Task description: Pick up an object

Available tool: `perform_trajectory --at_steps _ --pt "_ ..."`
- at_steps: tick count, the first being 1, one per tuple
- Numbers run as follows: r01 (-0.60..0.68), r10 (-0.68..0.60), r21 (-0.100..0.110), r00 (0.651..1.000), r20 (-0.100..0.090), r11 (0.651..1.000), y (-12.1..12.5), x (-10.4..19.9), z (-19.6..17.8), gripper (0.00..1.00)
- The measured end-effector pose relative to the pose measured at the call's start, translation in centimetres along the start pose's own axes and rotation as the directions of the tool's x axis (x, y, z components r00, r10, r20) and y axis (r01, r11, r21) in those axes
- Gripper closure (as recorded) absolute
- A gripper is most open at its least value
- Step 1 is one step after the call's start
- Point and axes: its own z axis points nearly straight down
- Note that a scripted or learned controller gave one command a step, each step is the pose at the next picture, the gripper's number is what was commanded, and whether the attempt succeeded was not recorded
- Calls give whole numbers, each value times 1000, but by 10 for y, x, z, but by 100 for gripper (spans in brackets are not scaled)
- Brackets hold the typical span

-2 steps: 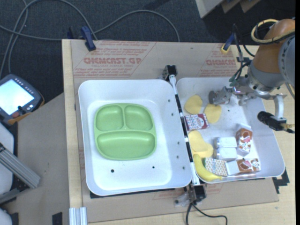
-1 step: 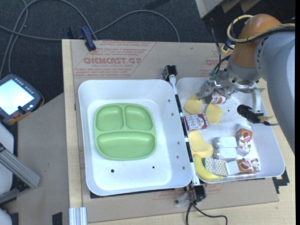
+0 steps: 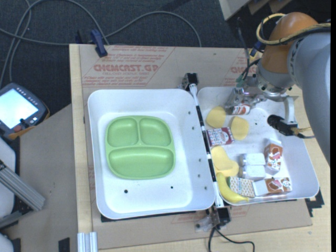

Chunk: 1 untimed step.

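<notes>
Arm [image 3: 294, 46] in from the right, gripper [image 3: 239, 101] low over the far end of the right bin [image 3: 307, 180]. Jaws sit right at a small red/white can [image 3: 243, 109] lying on its side; can't tell if they're apart or clamped on it. Just beside it: two yellow lemons [image 3: 215, 116], a snack pack [image 3: 219, 136]. Nearer end: banana [image 3: 229, 192], white box [image 3: 253, 164], cartons [image 3: 273, 157]. Left bin [image 3: 100, 109] has a green divided plate [image 3: 140, 147]. Both bins on the table [image 3: 84, 67].
</notes>
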Motion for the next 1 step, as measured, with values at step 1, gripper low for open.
perform_trajectory --at_steps 1 --pt "1 0 11 1000 -12 1000 -49 68 -85 100"
